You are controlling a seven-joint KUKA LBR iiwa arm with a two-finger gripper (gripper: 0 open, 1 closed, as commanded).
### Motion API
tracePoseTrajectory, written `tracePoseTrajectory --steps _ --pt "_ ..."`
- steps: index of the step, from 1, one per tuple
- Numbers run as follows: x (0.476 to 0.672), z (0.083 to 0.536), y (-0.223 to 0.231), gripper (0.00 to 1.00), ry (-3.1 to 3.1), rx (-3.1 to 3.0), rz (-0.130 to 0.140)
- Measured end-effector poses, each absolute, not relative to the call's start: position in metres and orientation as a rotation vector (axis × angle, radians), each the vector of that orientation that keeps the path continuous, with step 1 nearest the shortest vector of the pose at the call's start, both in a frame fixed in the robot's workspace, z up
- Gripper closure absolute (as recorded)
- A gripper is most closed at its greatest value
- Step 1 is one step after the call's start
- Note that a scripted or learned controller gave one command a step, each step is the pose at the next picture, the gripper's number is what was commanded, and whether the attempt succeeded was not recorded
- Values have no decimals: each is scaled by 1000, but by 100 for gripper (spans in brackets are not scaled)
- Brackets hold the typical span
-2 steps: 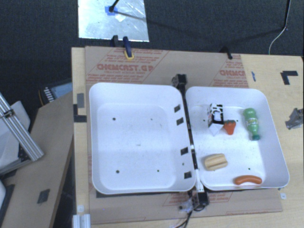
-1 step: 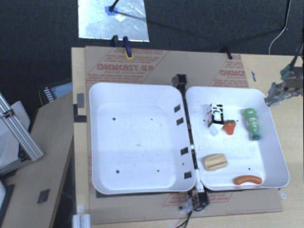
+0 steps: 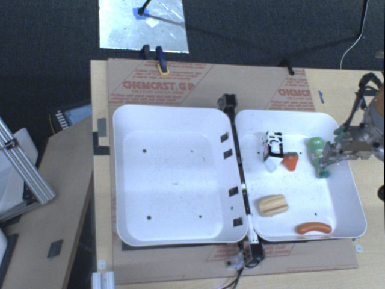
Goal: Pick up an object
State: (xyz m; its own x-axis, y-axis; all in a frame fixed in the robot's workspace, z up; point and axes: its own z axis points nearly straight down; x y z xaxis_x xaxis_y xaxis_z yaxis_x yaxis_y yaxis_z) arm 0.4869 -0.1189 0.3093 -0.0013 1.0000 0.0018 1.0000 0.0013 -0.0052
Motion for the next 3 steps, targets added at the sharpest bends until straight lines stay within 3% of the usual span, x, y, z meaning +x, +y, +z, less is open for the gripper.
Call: tracePoseTrajectory --steps 1,2,3 --pt "617 333 -71 100 -2238 -2213 -10" --pt "587 230 -145 100 -2211 -2224 11" --pt "501 264 -213 100 -2214 -2235 4"
